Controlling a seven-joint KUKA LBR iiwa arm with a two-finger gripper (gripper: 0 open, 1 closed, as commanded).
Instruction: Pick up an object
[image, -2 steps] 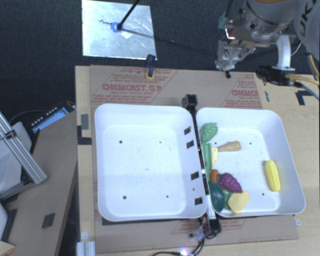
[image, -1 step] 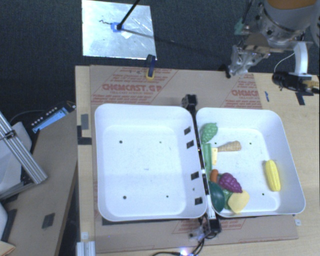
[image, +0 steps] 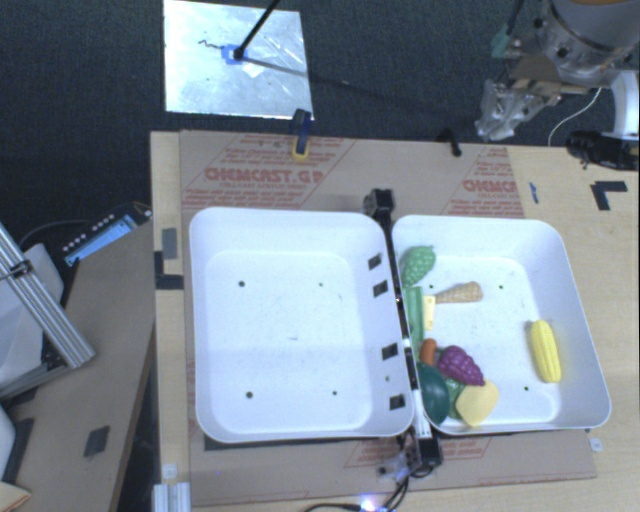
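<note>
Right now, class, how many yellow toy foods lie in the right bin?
2: a corn cob lying alone near the right wall, and a yellow fruit in the pile at the front left. Others may hide under that pile.

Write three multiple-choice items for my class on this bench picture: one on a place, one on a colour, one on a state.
1. Which bin holds the toy food?
A. The left bin
B. The right bin
C. Both bins

2. What colour is the bunch of grapes?
A. Purple
B. Blue
C. White

3. Where is the gripper?
A. Down in the left bin
B. Pressed on the corn cob
C. Raised beyond the bins, at the upper right of the view

Answers:
1. B: the toy food all lies in the right bin, most of it crowded along its left wall.
2. A: the grapes are purple, between a carrot and a yellow fruit.
3. C: the gripper hangs over the cardboard's far edge, well away from the corn cob, which lies alone near the bin's right wall.
</note>
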